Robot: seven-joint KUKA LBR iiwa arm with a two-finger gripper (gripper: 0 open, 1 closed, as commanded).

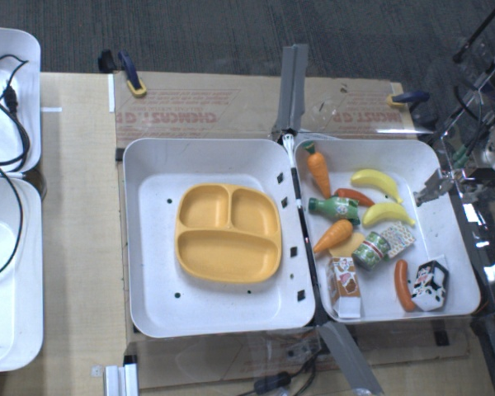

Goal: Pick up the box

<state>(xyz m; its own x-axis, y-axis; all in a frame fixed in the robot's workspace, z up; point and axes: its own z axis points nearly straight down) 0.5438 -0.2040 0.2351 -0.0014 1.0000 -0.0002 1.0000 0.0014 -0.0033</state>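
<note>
A small brown and white box [344,286] lies flat near the front left corner of the right bin [457,221], close to the divider. A black-and-white cow-patterned carton [431,285] rests at the front right of the same bin. My gripper [433,190] reaches in over the bin's right rim, well to the right of and behind the box, touching none of the objects. Its metal tip is small and partly lost against the machinery at the edge.
Around the box lie two carrots [318,172], two bananas [376,183], a green bottle [334,209], a green can [383,247], a red pepper [354,196] and a red sausage [404,285]. The left bin [148,246] holds a yellow divided plate [228,233].
</note>
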